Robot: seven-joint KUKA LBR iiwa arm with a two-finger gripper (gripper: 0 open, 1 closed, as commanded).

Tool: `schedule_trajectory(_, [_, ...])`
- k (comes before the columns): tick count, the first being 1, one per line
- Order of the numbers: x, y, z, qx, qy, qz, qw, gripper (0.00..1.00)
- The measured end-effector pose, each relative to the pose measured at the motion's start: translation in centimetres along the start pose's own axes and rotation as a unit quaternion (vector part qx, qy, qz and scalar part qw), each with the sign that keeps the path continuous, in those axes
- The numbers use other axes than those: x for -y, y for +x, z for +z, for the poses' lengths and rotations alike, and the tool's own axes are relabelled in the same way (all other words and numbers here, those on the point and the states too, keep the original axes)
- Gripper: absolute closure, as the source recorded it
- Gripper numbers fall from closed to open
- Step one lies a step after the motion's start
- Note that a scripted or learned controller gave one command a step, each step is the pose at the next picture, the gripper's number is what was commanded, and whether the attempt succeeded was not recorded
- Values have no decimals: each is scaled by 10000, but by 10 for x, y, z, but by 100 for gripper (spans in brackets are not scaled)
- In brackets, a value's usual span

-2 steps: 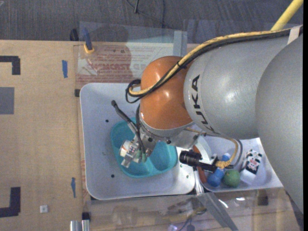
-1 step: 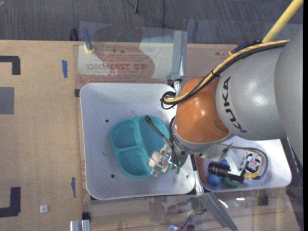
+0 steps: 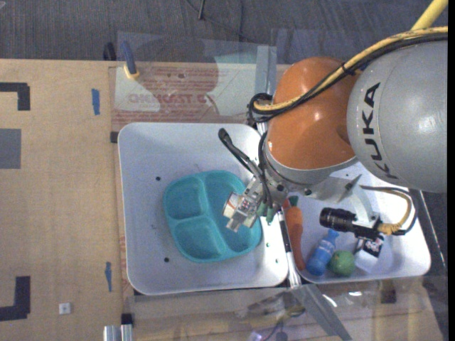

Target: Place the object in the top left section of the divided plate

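Observation:
A teal divided plate [image 3: 201, 222] lies in the middle of the left white bin [image 3: 142, 190]. It has two upper sections and a larger lower one, and nothing lies in the parts that show. My gripper [image 3: 242, 210] hangs over the plate's right side, above the upper right section and its rim. The grey and orange arm reaches in from the right and hides the bin's far right corner. Whether anything sits in the gripper cannot be made out.
The right bin [image 3: 416, 261] holds an orange carrot-shaped thing [image 3: 294, 222], a blue bottle [image 3: 323, 253], a green ball [image 3: 343, 263] and a small white and black item [image 3: 370, 247]. A dark thin bar [image 3: 234, 150] slants over the left bin near the wrist.

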State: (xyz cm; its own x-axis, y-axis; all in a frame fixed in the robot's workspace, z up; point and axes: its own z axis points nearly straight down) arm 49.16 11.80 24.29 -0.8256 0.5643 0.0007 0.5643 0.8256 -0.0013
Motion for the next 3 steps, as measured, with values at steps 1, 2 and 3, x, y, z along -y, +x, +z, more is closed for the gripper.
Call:
schedule_trajectory(1, [-12,23,22,-9,7,-93,10000,100])
schedule_trajectory(2, [-50,49,19,7,-8,-634,9980,100])
schedule_trajectory(3, [-50,49,19,7,-9,-633,9980,0])
